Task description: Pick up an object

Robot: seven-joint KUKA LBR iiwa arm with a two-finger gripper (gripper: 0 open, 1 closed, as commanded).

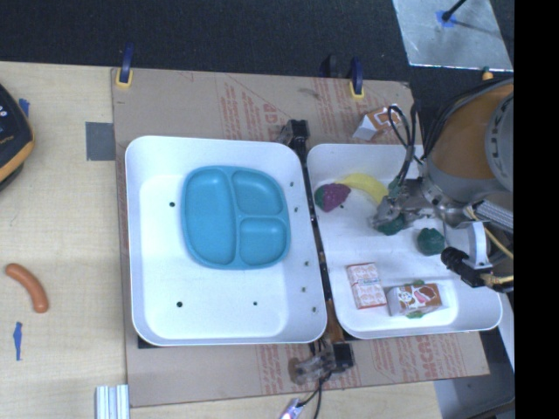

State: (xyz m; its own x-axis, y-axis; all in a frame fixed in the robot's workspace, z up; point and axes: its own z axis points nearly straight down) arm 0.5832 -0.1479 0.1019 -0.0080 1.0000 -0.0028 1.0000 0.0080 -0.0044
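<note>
Gripper [390,216], at centre right of the frame, is lowered into the right bin [342,312]; its closure cannot be judged. A green object [430,240] lies just right, a yellow banana [366,185] and purple fruit [332,195] upper left, two packets [365,285] below. Blue tray [235,216] occupies the left bin [157,312].

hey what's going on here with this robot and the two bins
The robot arm reaches in from the right, with its hand low in the right bin over a dark green object. Nearby lie a banana, a purple piece, another green item and two small packets. The left bin holds a blue divided plate. No grasp is evident.
</note>
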